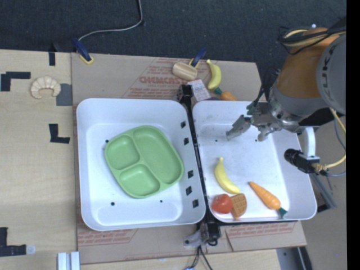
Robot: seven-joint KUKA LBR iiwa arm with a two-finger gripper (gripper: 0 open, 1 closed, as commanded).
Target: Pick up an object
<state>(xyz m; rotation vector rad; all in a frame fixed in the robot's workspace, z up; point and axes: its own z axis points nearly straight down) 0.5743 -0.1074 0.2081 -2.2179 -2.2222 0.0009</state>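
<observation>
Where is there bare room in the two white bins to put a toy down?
Left white bin: bare floor around the green divided plate, widest along the front wall. Right white bin: bare at the back left, beside the gripper. Crowded in front: yellow banana, red tomato, waffle, orange carrot.

A dark carpeted floor [185, 16] fills the 12 o'clock band, crossed by a thin white cable [136, 4] curling down from the top edge. Below it, a pale wooden tabletop [34, 167] carries black tape marks [56, 134] at 9 o'clock. A brown cardboard sheet [146, 80] with red print lies over the middle. Light is even and soft.
</observation>
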